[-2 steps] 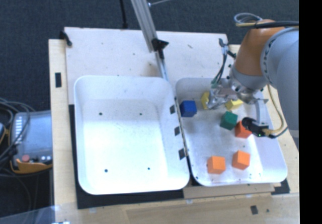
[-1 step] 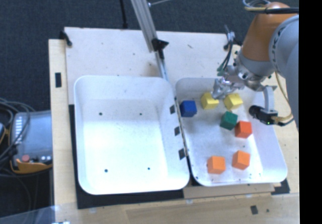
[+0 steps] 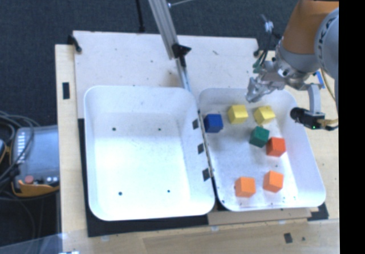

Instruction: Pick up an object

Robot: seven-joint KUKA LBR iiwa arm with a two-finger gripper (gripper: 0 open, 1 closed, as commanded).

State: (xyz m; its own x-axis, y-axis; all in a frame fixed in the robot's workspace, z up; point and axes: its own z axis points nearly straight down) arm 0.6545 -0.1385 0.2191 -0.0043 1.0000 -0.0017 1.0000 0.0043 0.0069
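Nearest the lower edge of the frame, in the right bin [image 3: 308,156]: two orange cubes side by side, one [image 3: 245,186] toward the bin's centre, the other [image 3: 273,181] just right of it and apart. Higher up, a red-orange cube [image 3: 276,146] touching or nearly touching a green cube [image 3: 259,136] at its upper left. Above those, a row of three: blue cube [image 3: 213,123] close to the bin's left wall, yellow cube [image 3: 238,113] in the middle, second yellow cube [image 3: 264,114] to the right, each set apart from its neighbour. Left bin [image 3: 102,133] alongside, sharing the middle divider. Further back, toward the upper right of the frame: gripper [image 3: 254,94] hanging from the grey arm with its orange band [image 3: 302,19], tip pointing down over the bin's far rim. Fingers drawn close together at the tip; whether fully closed or slightly parted cannot be told. Nothing seen between them. Both yellow cubes just below the tip, the gripper above the gap between them, touching neither as far as visible. Slanted aluminium rail [image 3: 162,13] rising from the bench toward the top centre.
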